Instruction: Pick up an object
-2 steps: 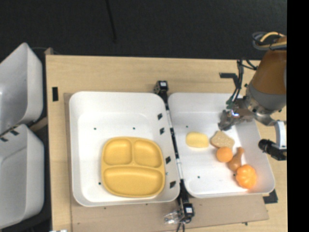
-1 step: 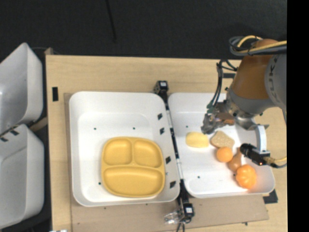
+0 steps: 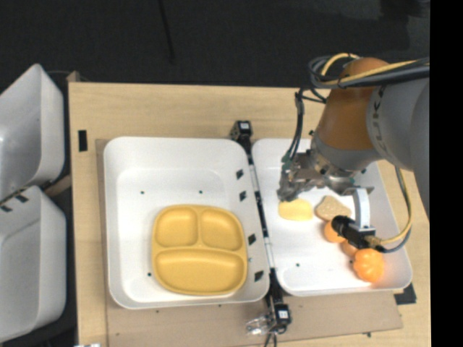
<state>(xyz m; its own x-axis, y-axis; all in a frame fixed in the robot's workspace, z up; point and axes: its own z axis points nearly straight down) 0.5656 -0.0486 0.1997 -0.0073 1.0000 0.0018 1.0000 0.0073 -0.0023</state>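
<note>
My gripper (image 3: 291, 188) hangs low over the left part of the right bin (image 3: 318, 284), just above a pale yellow flat piece (image 3: 295, 210) and close to it. Whether it touches the piece I cannot tell. To the right of that piece lies a tan bread-like slice (image 3: 332, 207). A small orange item (image 3: 333, 231) sits below the slice. A larger orange fruit (image 3: 369, 264) rests near the bin's front right corner. The arm's orange band (image 3: 347, 125) and grey body cover the bin's back right part.
The left bin (image 3: 126, 172) holds a yellow divided plate (image 3: 198, 249) in its front half. A ridge with black clips (image 3: 255, 194) separates the two bins. White casings (image 3: 25, 157) stand at the far left of the bench.
</note>
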